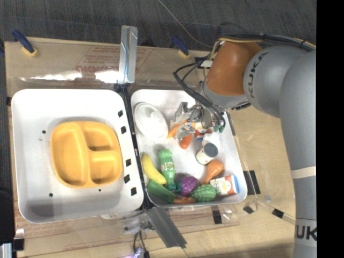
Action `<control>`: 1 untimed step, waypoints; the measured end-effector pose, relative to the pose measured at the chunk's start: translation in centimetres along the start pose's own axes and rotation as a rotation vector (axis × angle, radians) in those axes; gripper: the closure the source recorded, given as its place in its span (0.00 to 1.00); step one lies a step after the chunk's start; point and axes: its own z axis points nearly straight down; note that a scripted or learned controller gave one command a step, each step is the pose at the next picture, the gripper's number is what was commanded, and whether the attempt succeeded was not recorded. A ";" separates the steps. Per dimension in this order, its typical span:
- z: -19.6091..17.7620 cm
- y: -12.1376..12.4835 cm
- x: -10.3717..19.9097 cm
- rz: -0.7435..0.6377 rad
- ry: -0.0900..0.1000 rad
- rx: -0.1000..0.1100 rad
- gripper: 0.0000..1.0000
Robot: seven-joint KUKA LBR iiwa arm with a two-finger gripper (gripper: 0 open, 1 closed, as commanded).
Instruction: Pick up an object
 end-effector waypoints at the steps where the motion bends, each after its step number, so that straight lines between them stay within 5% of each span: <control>1: -9.5 9.7 -1.9 -0.062 -0.009 -0.002 1.00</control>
